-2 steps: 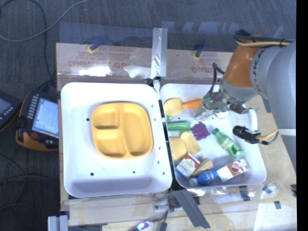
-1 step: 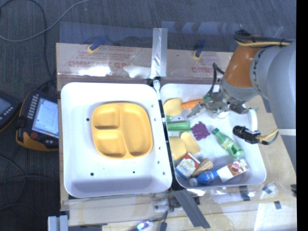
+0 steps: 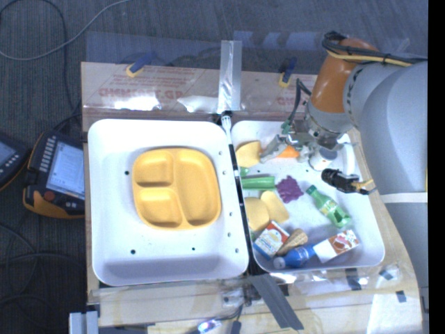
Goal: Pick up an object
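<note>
Over the far edge of the right bin [image 3: 372, 207], end effector [image 3: 295, 139] low at the rear wall, orange-banded arm [image 3: 341, 82] reaching in from the counter's right side. Cannot tell how wide the grasp stands; metal parts blur together there. Directly below and touching or nearly so: an orange carrot-like piece [image 3: 287, 153], long axis running along the bin's far edge. Just left of it, toward the divider, a pale yellow wedge [image 3: 247, 152]. Nearer the front: green tube [image 3: 256, 182], purple grape cluster [image 3: 289, 188], green bottle [image 3: 328, 206], small cartons [image 3: 271, 241], blue-capped bottle [image 3: 299, 256]. Left bin [image 3: 111, 249] carrying a yellow divided tray [image 3: 175, 188]. Judged closest target: the orange piece, a short descent away, needing a grip across its narrow width. Nothing visibly held yet.
</note>
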`<state>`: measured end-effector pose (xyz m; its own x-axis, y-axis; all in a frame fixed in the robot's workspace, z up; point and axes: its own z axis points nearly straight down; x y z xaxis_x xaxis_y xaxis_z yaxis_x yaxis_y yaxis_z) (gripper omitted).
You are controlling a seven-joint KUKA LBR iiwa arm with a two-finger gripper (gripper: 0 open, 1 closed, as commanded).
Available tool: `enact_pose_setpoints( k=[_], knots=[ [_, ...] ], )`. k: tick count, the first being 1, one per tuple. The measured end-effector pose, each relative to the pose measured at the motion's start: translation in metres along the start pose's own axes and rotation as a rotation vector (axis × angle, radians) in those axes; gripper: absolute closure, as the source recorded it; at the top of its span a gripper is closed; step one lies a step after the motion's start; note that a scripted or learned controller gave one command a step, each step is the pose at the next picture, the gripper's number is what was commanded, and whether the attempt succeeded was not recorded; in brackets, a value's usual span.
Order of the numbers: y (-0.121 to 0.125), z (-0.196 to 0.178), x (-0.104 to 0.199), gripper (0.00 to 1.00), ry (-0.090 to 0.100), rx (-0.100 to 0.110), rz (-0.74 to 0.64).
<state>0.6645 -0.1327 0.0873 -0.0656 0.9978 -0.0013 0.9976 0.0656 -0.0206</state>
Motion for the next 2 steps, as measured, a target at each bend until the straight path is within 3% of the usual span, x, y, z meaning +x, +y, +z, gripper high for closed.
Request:
enact_pose_setpoints(
  k=[1,2],
  knots=[
    [-0.003,-0.006,-0.001,1.00,-0.002,0.012,0.002],
    [0.003,-0.093,0.040,1.00,0.001,-0.013,0.130]
  ],
)
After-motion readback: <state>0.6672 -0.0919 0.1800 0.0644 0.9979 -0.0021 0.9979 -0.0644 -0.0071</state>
